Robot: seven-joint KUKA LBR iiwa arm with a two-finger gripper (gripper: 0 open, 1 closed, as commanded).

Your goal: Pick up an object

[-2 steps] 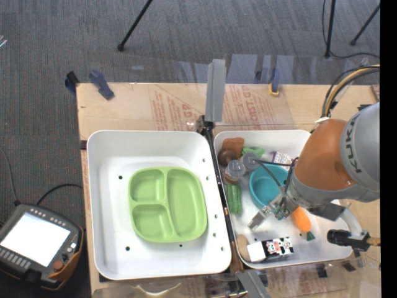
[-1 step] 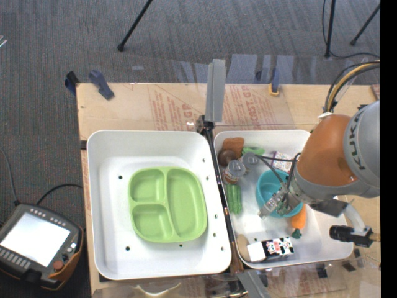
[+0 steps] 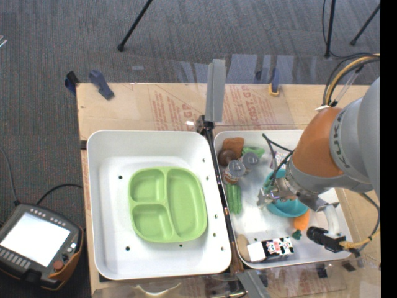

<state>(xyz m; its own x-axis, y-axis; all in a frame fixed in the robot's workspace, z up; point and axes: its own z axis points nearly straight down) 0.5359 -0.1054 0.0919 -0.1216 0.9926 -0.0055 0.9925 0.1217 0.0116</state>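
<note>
My gripper hangs low inside the right bin, at the left edge of a teal bowl. The grey arm with its orange band covers the bin's right half. Just left of the gripper lies a green cucumber-like piece. Above it stand two small grey cups and a brown lump. An orange carrot-like piece lies below the bowl. A white box with a black patterned face rests by the bin's front wall.
The left bin holds a light green divided plate. A small green item lies near the right bin's back wall. A grey post rises behind the bins. A tablet-like pendant sits on the floor at the left.
</note>
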